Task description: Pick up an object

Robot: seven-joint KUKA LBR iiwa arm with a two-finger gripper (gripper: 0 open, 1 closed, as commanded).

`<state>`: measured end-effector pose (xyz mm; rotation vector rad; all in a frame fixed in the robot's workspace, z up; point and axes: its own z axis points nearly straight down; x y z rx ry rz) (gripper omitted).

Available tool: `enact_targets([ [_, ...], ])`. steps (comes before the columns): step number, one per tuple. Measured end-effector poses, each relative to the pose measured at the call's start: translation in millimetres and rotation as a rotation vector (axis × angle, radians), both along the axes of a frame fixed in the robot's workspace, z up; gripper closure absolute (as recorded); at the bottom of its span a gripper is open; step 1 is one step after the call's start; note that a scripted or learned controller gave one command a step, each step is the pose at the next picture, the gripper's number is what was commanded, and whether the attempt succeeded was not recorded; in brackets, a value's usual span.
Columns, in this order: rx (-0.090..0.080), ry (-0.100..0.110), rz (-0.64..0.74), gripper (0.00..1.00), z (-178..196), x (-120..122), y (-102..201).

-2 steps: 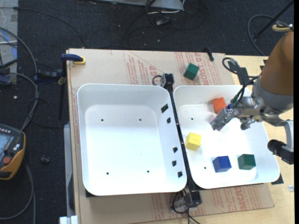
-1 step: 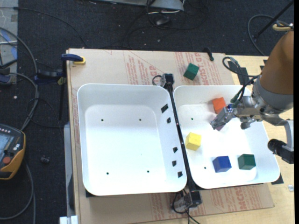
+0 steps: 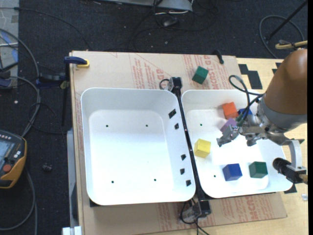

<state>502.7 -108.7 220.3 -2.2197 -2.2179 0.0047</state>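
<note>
The blue block (image 3: 232,172) and dark green block (image 3: 257,169) sit low in the right bin (image 3: 205,192). Above them, the end effector (image 3: 229,133) hangs near a purple block (image 3: 228,127). I cannot tell its grip. Next, it likely needs to drop lower.

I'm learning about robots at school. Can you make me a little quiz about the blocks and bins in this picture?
1. True or false: the yellow block lies in the right bin.
2. Which block lies outside both bins, on the board? A) blue block B) teal block C) orange block
3. Fill in: the dark green block sits beside the ____ block.

Key: 1 true; 2 B; 3 blue. Hint: the robot's hand hovers over the right bin, next to a purple block.
</note>
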Motion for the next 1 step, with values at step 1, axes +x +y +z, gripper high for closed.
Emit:
enact_targets([
  [1,0.0,0.0,0.001,0.0,-43.1,0.3,4.2],
])
